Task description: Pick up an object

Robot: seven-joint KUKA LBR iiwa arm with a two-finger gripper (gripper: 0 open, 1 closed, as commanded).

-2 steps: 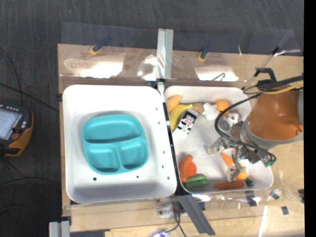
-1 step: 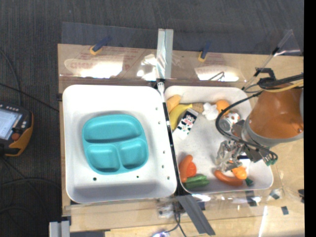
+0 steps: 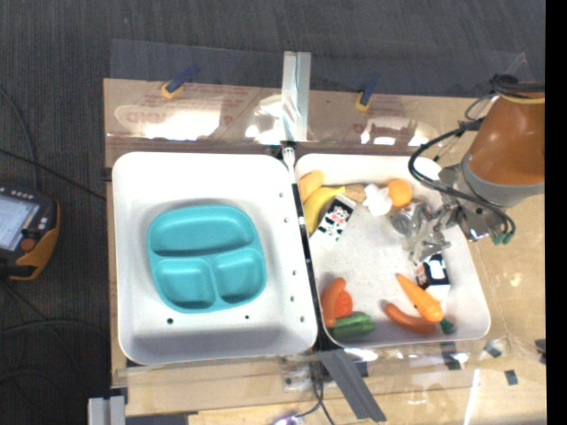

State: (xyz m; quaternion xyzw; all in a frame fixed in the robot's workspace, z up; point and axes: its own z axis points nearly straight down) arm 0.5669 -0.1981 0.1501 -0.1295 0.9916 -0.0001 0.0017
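Gripper (image 3: 431, 240) is hanging low in the right bin (image 3: 474, 273) by a black-and-white item (image 3: 433, 273), its clamping state being unreadable, so lifting is remaining.

Place: robot lab test station.
Bench: plywood top (image 3: 213, 104), taped plastic sheeting, two white bins (image 3: 133, 237).
Floor: dark carpet (image 3: 53, 78).
Far left: handheld control pendant (image 3: 25, 233), cables trailing.

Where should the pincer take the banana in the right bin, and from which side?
Probably the banana at mid-length, from straight above, fingers across its narrow width. It lies flat, curving along the right bin's left wall, with a black-and-white card against its right side, so a side approach looks blocked.
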